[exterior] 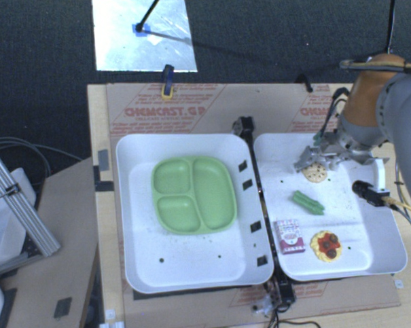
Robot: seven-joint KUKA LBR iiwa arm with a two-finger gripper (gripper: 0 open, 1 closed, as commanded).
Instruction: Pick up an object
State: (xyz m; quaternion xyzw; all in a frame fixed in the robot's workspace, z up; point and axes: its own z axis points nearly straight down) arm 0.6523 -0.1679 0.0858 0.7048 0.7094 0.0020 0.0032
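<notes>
The gripper (314,163) hovers just above the cookie (315,173), grip state impossible to tell; it looks light, stiff, crumbly, best pinched across its edges

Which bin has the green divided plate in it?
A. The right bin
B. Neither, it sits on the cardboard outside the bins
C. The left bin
C. The green plate lies flat in the middle of the left bin, while the right bin holds the small items: a cookie, a green piece, a small carton and a pizza toy.
</notes>
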